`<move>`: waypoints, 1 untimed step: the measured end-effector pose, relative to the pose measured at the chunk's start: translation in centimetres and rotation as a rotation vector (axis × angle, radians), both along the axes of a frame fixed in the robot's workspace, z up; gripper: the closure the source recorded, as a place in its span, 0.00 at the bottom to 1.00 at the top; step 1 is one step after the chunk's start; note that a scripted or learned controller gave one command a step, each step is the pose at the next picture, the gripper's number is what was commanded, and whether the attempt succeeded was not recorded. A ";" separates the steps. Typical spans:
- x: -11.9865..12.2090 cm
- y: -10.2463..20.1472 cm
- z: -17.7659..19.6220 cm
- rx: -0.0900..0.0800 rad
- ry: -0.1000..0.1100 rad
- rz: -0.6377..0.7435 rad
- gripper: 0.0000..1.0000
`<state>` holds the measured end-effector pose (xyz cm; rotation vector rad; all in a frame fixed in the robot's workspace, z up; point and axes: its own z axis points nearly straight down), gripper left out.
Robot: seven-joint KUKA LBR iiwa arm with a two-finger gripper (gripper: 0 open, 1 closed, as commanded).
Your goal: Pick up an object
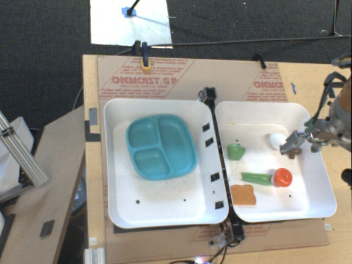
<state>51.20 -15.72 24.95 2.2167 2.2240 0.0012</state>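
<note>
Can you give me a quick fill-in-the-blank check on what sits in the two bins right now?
1. The teal divided plate lies in the ____ bin as the camera sees it.
2. The claw hangs over the right bin, closest to the ____ ball.
3. The red ball touches one end of the long ____ piece.
4. The orange toast-shaped piece lies nearest the right bin's ____ edge.

Missing words: left; white; green; front

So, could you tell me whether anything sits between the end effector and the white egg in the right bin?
Nothing visible does. The end effector hangs right beside the egg, with only bare bin floor around them; the other items lie nearer the camera.
</note>
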 end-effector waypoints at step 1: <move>0.3 0.3 -4.2 0.001 0.003 -0.002 0.00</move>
